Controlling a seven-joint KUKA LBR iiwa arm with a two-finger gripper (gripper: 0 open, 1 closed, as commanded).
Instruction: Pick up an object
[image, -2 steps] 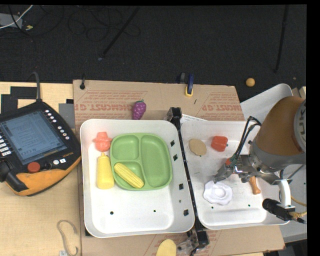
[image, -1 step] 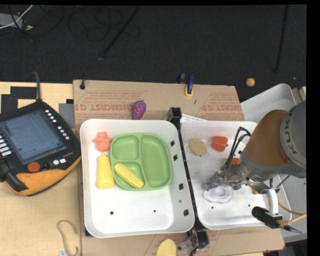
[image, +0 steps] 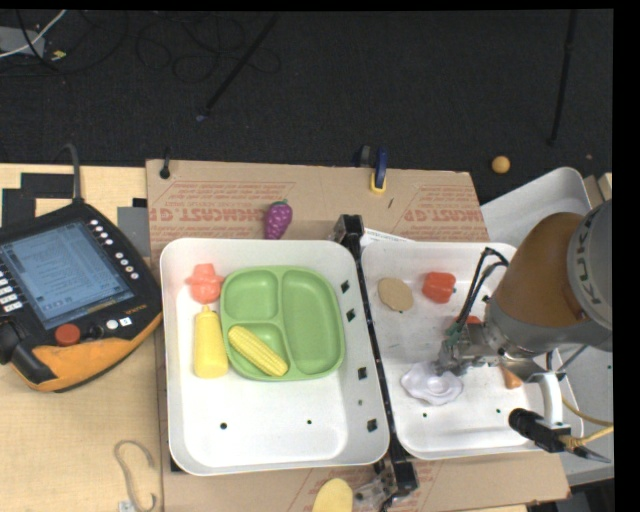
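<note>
arm (image: 545, 290) low over right bin (image: 470, 440), above clear cup (image: 432, 383).

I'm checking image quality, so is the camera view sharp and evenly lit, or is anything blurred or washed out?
Camera view: soft overall; both white bins are bright, nearly washed out; the floor behind is very dark; the gripper looks smeared over a pale clear object.

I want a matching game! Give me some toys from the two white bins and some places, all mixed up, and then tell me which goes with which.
Things:
1. corn cob
2. yellow bottle
3. red toy
4. clear plastic thing

Places:
A. right bin, just under the robot's hand
B. left bin, lying in the green tray
C. right bin, next to the tan oval piece
D. left bin, beside the green tray on its left

Pairs: 1-B, 2-D, 3-C, 4-A
</note>
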